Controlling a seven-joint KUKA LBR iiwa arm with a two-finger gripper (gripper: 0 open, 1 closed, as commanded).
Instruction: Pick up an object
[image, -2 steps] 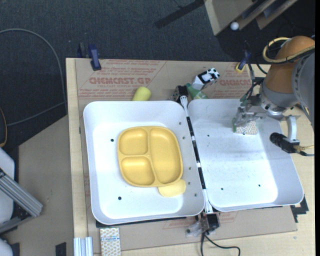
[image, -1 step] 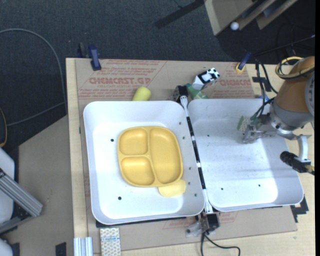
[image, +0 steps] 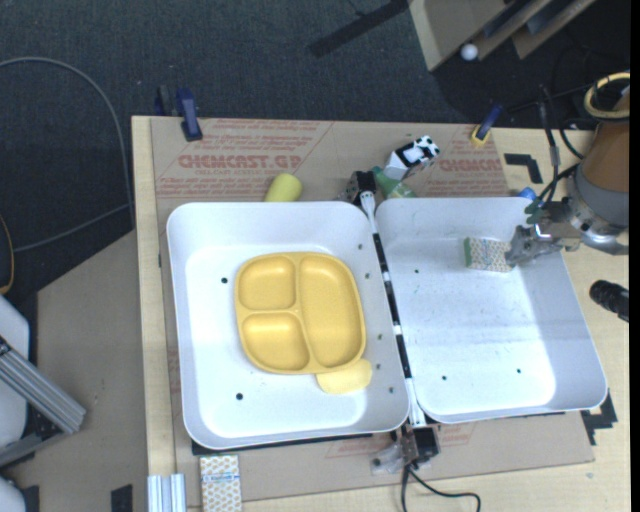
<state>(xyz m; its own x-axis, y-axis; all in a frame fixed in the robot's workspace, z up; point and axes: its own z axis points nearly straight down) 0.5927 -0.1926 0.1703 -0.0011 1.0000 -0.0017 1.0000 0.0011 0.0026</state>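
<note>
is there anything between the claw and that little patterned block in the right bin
Nothing visible. The claw sits right at the right edge of the small patterned block near the back of the right bin, with bare white floor around them. The yellow tray lies in the other bin.

red "chemcast gp" lettering on brown board (image: 240, 160), repeated partly at right

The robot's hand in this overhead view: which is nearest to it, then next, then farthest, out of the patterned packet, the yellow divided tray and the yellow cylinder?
From the hand:
1. Patterned packet, right bin, just beside it.
2. Yellow cylinder, on the cardboard behind the left bin.
3. Yellow divided tray, left bin; its middle looks slightly farther, close call.
</note>
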